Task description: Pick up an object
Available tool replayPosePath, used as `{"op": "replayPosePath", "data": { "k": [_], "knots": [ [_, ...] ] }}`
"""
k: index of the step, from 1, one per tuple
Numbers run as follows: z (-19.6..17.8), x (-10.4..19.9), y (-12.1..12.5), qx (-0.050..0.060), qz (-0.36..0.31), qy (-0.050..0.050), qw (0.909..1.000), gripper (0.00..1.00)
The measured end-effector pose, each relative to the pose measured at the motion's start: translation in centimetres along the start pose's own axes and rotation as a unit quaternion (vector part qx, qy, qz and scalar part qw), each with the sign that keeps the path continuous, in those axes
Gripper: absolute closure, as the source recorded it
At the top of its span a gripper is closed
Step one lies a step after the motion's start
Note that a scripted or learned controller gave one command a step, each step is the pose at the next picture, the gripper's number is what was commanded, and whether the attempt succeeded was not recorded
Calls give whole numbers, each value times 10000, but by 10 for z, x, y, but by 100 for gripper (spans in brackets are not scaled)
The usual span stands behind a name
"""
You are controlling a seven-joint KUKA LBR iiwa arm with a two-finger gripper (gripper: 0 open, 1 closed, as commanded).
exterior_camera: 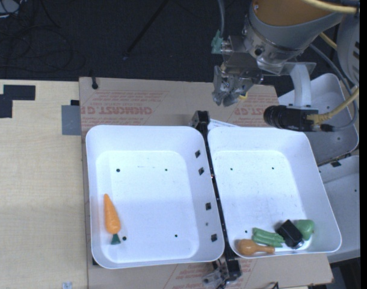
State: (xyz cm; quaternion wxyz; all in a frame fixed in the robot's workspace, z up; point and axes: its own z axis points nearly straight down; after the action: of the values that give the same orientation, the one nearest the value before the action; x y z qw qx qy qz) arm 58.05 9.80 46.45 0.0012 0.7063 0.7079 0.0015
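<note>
My gripper [227, 95] hangs high above the back edge of the bench, behind the gap between the two bins, with nothing visible between its fingers. An orange carrot [112, 215] with a green stem lies in the left bin [144, 134] near its front left corner. In the right bin [319, 173], at the front right corner, lie a green pod-like piece [267, 237], a black block [289, 233], a green rounded piece [305, 226] and a tan pear-shaped piece [253, 247], all close together.
A black clip strip [207, 179] runs between the two bins. Brown cardboard [147, 98] lies under the bins. To the left is a pale wooden bench top [33, 173] with dark patches.
</note>
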Motion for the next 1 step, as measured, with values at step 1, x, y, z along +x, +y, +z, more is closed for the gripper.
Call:
{"op": "replayPosePath", "data": {
  "k": [1],
  "knots": [
    [-50,-94,-50,8,54,-11,10000,100]
  ]
}}
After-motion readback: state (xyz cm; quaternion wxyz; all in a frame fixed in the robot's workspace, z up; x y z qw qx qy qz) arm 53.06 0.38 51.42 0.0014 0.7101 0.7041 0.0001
